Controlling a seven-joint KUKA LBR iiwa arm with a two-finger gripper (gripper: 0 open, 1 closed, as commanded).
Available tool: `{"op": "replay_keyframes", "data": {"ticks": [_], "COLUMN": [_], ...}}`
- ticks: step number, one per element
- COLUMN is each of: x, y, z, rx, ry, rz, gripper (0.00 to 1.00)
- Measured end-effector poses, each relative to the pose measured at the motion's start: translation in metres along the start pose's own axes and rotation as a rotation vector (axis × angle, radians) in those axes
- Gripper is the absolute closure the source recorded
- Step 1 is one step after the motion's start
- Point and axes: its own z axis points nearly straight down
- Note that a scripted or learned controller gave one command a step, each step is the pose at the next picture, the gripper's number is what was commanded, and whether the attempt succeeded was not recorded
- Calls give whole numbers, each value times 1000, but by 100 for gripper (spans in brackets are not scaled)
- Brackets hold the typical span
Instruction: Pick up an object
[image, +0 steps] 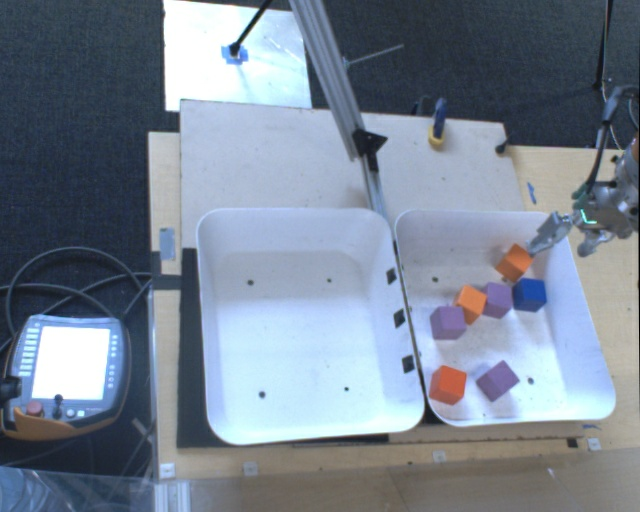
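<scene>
Two bins (300, 230), smooth white plastic with a slight sheen. Blocks (448, 322), matt and foam-like, in orange, purple and blue. Bench top (440, 170), pale speckled board with raw wood edges. Slanted pole (335, 80), brushed metal. Floor (80, 100), dark rough carpet.

Two white bins: left bin (215, 300), right bin (590, 350), both w/ small black dots on the floor. In the right bin: 3 orange cubes, one by the gripper (515, 262), one mid (471, 299), one at front (448, 384); 3 purple cubes (497, 299), (448, 322), (497, 380); 1 blue cube (530, 294). Gripper (562, 232) is grey metal w/ a green light. Bench (300, 150) is pale, speckled. Handheld pendant (65, 375): grey-orange casing, white screen. Clamp (437, 128): yellow w/ blue.
</scene>
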Motion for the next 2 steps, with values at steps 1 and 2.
{"op": "replay_keyframes", "data": {"ticks": [1, 2], "x": [0, 4], "y": [1, -4], "z": [-2, 41], "rx": [-3, 0], "ry": [-1, 0], "rz": [-2, 1], "gripper": [0, 0]}}
